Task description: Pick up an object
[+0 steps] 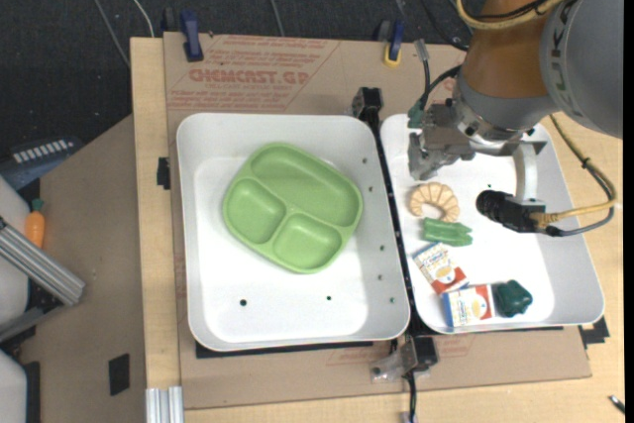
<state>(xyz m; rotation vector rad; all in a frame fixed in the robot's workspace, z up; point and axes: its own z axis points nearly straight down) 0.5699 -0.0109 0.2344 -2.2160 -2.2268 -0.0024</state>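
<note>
My gripper (432, 163) hangs low over the back left part of the right bin (575, 282), just behind a tan croissant (435, 201). Nothing shows between its fingers. In front of the croissant lies a green pea pod (447, 233). Nearer the front sit a small white and orange carton (436, 264), a red, white and blue box (468, 304), and a dark green object (513, 296).
The left bin (198, 243) holds a light green divided plate (291, 207). Both bins rest on a cardboard sheet (248, 74) clamped at the back by blue clips. The big grey and orange arm covers the right bin's back right corner.
</note>
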